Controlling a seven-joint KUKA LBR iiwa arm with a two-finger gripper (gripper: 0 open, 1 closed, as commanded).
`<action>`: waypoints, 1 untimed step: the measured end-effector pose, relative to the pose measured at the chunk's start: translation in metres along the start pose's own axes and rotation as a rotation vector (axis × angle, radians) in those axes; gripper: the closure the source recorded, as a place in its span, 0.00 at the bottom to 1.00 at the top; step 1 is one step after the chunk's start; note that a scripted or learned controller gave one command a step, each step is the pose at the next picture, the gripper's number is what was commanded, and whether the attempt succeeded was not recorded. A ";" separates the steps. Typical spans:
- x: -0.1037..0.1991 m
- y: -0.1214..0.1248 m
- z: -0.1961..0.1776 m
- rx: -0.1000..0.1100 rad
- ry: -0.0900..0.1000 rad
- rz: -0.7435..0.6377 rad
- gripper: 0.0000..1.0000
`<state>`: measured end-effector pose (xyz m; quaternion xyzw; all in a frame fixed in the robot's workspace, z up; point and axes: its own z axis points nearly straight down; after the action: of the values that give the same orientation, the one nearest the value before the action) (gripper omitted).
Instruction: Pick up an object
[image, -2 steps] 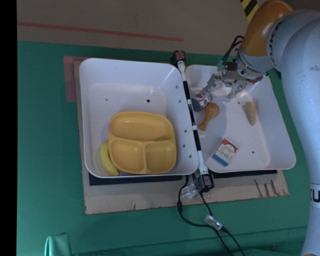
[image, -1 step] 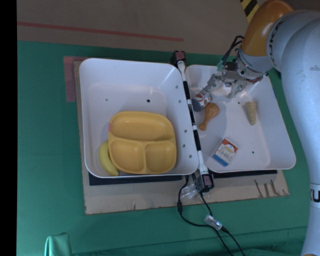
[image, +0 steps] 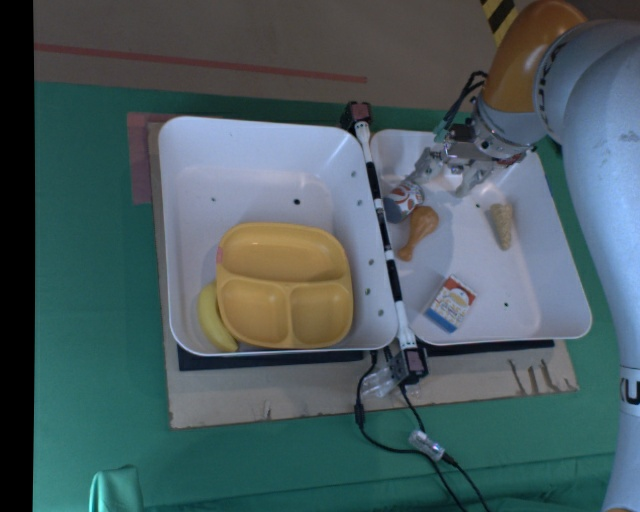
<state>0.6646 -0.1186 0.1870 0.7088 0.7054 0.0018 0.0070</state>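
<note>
Hand (image: 452, 172) sits over right bin (image: 560, 290), fingers spread wide, nothing held. Nearest target: toy drumstick (image: 418, 231), just below and left of hand. Drop straight down, centre fingers across its narrow shank, avoid divider w/ left bin (image: 180, 200).

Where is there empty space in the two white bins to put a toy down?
The left bin has a wide bare floor behind the yellow tray and banana. In the right bin, the floor is bare between the little box and the right wall. It is crowded at the back, around the pincer, drumstick and cone.
</note>
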 end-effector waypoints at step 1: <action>0.000 0.000 0.000 0.000 0.000 0.000 0.00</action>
<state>0.6646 -0.1186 0.1870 0.7088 0.7054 0.0018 0.0070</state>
